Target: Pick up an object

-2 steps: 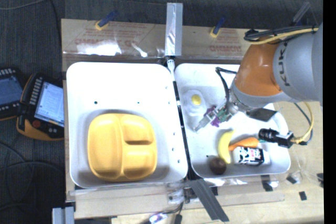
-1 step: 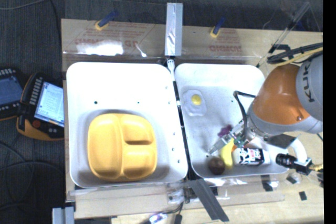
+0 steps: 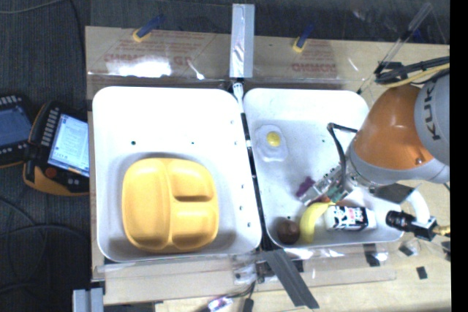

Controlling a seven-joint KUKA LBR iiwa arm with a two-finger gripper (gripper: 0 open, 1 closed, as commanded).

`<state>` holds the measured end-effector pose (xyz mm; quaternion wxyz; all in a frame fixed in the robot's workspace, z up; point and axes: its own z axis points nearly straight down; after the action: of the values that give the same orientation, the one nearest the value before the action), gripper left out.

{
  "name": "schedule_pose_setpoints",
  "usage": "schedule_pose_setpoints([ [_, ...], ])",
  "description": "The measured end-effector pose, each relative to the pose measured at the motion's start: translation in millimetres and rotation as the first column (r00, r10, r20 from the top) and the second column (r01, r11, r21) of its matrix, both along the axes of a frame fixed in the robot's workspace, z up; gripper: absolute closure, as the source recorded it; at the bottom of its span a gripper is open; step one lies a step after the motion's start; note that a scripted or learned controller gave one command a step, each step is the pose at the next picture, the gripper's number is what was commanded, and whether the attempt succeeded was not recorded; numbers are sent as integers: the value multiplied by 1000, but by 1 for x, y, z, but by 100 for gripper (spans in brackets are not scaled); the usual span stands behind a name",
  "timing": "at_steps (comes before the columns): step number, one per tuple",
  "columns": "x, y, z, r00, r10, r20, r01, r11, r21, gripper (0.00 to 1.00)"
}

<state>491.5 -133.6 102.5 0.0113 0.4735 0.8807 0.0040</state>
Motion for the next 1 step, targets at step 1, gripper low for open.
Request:
schedule_pose_setpoints([
  [1, -2, 24, -9, 906, -423, -1, 423, 906, 5, 100],
])
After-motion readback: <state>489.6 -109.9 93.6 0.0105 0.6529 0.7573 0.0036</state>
